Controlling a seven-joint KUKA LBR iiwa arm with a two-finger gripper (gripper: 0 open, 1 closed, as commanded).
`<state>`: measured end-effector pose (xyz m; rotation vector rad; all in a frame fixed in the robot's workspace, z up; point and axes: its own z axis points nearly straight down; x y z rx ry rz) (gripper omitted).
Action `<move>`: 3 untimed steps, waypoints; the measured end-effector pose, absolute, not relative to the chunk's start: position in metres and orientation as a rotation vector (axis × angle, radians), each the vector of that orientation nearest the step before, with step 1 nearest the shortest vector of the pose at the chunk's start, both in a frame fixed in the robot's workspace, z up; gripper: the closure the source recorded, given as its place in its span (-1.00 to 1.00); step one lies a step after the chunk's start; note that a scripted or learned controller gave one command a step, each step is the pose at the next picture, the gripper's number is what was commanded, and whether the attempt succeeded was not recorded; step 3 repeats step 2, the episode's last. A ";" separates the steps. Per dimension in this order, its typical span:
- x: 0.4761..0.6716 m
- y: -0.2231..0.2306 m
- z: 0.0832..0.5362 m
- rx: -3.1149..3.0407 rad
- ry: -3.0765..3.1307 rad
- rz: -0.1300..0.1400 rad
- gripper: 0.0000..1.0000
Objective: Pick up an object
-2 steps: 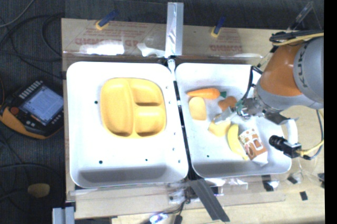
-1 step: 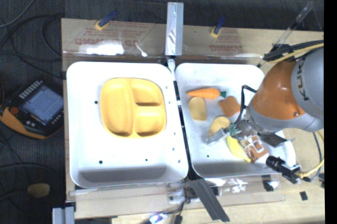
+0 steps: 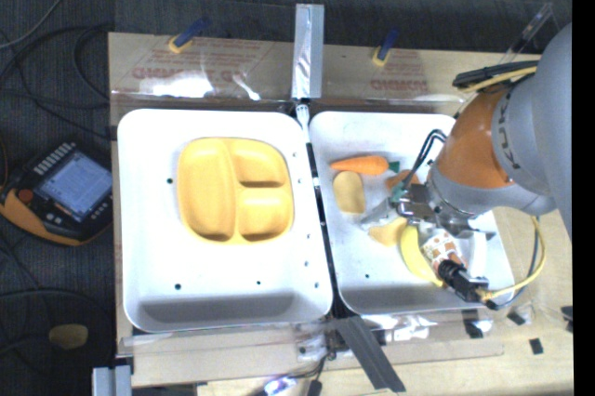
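Observation:
In the right bin lies an orange carrot with its green end pointing right. Just below it sits a pale yellow block. Further right are a small yellow wedge and a yellow banana-like piece. My gripper hangs low over the bin's middle, right of the pale block and just above the wedge. The arm's grey body and orange band cover the bin's right side.
The left bin holds a yellow divided tray. A metal strip stands at the back between the bins. A handheld controller lies on the floor at the left. Cables trail by the arm's wrist.

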<state>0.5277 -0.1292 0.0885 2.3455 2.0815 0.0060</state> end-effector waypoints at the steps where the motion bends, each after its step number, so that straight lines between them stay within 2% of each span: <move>1: 0.529 -0.128 0.098 2.344 2.084 0.011 1.00; 2: 0.524 -0.038 0.252 2.166 2.276 -0.005 1.00; 3: 0.524 -0.038 0.252 2.166 2.276 -0.005 1.00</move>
